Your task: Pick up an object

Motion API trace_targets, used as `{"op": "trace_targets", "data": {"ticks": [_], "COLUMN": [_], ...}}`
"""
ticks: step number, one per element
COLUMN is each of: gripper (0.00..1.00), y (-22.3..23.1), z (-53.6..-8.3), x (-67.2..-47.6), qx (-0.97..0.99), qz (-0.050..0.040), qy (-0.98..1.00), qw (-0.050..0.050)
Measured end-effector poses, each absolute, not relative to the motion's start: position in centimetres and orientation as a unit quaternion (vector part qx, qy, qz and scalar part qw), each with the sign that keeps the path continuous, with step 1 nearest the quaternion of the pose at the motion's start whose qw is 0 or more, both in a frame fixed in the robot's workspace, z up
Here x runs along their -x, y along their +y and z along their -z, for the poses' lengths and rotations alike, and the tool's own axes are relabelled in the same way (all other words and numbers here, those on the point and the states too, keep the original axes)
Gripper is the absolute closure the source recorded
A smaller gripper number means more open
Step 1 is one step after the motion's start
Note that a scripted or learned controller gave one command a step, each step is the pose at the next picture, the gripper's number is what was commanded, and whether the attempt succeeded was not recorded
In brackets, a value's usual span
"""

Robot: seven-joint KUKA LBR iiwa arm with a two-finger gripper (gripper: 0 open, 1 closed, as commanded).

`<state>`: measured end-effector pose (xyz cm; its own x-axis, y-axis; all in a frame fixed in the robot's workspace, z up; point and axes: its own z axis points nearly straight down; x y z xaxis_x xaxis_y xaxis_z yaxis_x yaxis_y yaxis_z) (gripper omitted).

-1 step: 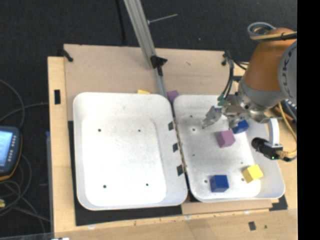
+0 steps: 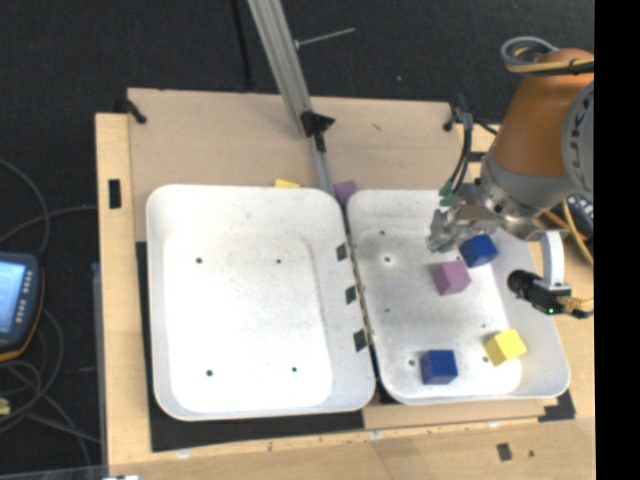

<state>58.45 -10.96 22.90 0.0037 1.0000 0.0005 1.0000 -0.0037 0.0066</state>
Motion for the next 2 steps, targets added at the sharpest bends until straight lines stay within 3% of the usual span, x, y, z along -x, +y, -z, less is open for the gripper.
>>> {"op": "trace_targets", "data": {"ticks": [1, 2], "gripper": [0.0, 0.0], "y": [-10.9, -17.5], "z": [-22.8, -12.1], "x": [-58.4, -57.6], "qx": [-0.709, -0.706], "qz": [-0.0024, -0.0016], "qy": [0.706, 0.708], "qw": [0.002, 0.003]}}
